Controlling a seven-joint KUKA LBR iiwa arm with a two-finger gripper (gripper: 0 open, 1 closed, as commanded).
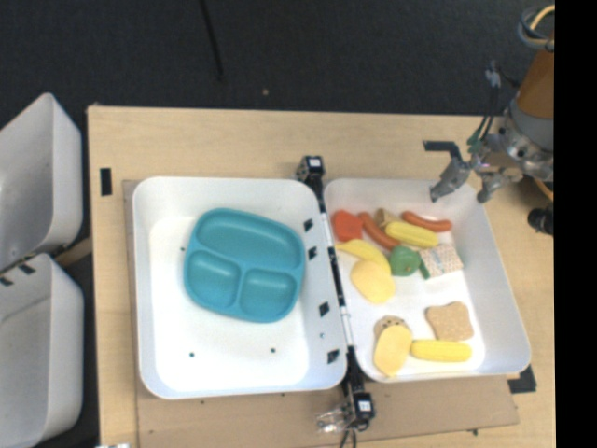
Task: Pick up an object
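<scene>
Toy food [403, 259] crowding right bin [499, 292] middle, bare floor along its right side, teal plate [244, 265] filling left bin [159, 343] centre

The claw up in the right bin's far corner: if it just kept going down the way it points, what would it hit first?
Probably bare bin floor. The claw hangs over the right bin at its far corner, and the red sausage lies just nearer the camera. Depth is hard to judge, so it might clip that sausage.
</scene>
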